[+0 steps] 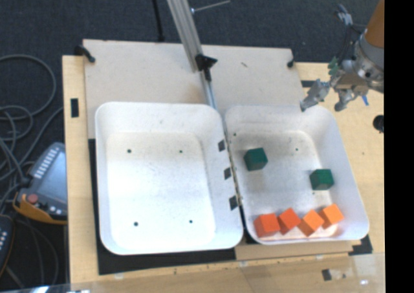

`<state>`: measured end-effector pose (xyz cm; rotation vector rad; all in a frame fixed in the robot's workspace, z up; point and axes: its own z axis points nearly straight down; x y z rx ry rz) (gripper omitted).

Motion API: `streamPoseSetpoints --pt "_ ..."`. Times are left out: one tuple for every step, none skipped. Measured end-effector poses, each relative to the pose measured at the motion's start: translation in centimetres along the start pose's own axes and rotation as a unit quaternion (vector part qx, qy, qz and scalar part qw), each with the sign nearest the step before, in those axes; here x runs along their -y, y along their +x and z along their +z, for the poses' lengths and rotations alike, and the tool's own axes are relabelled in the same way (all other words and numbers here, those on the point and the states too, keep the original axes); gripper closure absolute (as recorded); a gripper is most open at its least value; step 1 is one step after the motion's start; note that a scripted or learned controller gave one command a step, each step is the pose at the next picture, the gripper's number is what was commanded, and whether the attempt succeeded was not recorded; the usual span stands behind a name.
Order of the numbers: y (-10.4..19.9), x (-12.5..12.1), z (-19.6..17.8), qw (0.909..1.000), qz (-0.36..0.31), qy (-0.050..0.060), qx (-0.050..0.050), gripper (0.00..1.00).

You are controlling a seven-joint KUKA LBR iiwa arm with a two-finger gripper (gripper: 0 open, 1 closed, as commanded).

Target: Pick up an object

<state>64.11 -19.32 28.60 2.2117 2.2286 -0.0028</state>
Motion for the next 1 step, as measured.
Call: streamPoseSetpoints --pt "5.43 -3.74 7.79 1.0 0.001 0.002 -0.002 0.0"
